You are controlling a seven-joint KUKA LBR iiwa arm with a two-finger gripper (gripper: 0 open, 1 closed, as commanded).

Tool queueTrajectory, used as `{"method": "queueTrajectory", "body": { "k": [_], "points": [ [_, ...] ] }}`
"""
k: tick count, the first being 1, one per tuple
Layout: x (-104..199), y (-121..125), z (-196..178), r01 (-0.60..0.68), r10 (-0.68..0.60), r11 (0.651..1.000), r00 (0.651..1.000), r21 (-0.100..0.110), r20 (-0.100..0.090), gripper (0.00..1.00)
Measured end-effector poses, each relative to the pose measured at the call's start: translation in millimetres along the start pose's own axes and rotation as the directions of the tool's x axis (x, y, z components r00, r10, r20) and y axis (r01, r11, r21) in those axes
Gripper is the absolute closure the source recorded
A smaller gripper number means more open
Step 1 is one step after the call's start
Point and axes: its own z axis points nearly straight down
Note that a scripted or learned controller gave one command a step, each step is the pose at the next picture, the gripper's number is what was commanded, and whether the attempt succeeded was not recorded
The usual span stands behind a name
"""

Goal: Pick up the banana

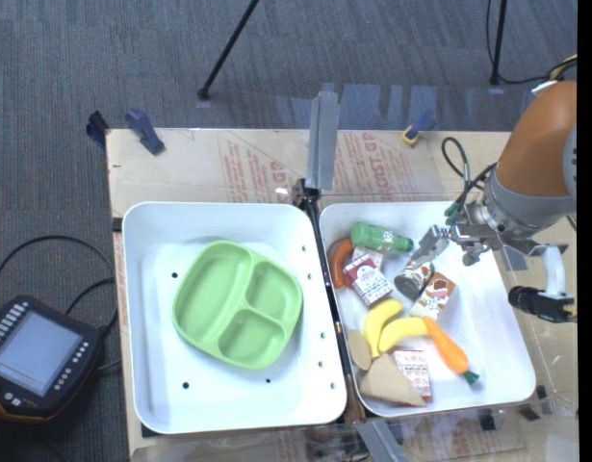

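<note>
Grey carpet all around, two white bins on the desk. Tool (pixel 423 258) hangs over the right bin (pixel 498 349), nothing between its fingers; can't tell how they're set. Banana (pixel 392 327) lies just below-left of it, long axis slanting toward the orange carrot (pixel 449 346).

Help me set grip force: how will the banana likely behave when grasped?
The banana looks like smooth plastic, so probably stiff, light and a bit slippery. Its curve may make it pivot between the fingers. The carrot and a carton crowd it, so they may get nudged.
</note>
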Motion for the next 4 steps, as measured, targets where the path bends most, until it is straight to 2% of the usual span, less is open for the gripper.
{"method": "queueTrajectory", "body": {
  "k": [1,2,3,4],
  "points": [
    [59,-7,48,0.376,-0.376,0.927,0.927,0.001,0.000,0.00],
    [131,-66,9,0.608,-0.608,0.794,0.794,0.001,0.001,0.00],
    [125,-109,11,0.696,-0.696,0.718,0.718,0.001,0.000,0.00],
    [103,-26,10,0.777,-0.777,0.629,0.629,-0.001,0.003,0.00]
  ]
}}
